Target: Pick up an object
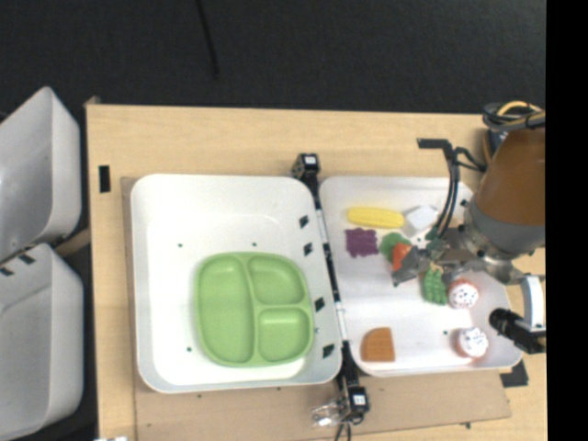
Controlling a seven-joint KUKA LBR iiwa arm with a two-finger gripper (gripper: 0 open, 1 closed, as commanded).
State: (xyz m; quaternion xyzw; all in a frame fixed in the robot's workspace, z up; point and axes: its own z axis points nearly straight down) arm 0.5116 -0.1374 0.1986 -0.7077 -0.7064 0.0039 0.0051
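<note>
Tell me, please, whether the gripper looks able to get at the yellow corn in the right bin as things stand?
Probably yes. The yellow corn lies uncovered near the right bin's far wall, with the purple grapes just beside it. The gripper hovers close by, over neighbouring toys.

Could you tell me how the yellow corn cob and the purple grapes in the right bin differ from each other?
The yellow corn cob is long and tapered, lying across the bin; the purple grapes form a short, blocky, bumpy cluster. The corn cob lies nearer the far wall of the right bin, the grapes just in front of it. The corn cob looks longer than the grapes. Both are small toy foods lying loose, left of the gripper.
</note>
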